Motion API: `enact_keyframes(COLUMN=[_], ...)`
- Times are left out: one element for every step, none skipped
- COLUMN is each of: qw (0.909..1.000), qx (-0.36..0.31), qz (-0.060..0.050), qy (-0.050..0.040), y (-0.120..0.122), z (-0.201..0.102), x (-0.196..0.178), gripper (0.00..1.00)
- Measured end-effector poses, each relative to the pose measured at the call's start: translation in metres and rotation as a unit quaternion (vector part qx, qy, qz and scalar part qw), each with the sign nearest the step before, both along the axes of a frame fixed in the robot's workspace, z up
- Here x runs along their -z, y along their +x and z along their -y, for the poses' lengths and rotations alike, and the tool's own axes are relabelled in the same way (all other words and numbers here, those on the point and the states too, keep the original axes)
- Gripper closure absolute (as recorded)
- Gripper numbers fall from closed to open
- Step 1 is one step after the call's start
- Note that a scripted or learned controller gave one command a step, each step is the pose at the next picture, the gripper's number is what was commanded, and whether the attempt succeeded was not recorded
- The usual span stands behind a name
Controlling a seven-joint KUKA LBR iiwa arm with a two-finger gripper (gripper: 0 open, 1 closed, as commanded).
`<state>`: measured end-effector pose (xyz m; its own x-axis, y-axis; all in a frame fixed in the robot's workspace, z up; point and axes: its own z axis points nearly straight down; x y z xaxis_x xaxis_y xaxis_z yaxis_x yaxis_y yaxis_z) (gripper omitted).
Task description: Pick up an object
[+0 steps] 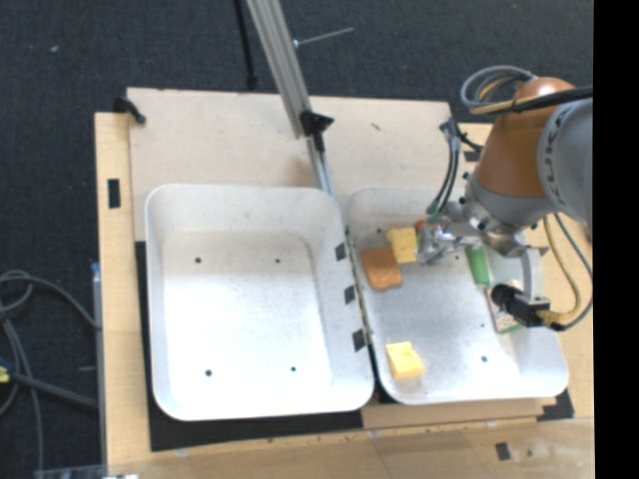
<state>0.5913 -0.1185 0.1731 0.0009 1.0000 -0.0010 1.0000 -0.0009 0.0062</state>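
In the right bin (454,382) lie a brown block (381,267) near its left wall, a yellow block (402,243) just behind it, and another yellow block (404,360) toward the front. A green object (479,265) lies at the right, partly under the arm. My gripper (431,241) hangs low over the bin's back part, just right of the rear yellow block. The wrist hides the fingertips.
The left bin (250,302) stands beside the right one, split by a shared rim. A slanted metal pole (285,63) rises behind the bins. Cables run along the arm at the right. A red-and-white item (509,312) rests near the right wall.
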Motion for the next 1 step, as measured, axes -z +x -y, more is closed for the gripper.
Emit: enact_keyframes(qw=[1.0], qx=[-0.002], qz=[0.0], qy=[-0.0001], y=[0.0014], z=[0.0013], x=[-0.0357], gripper=[1.0])
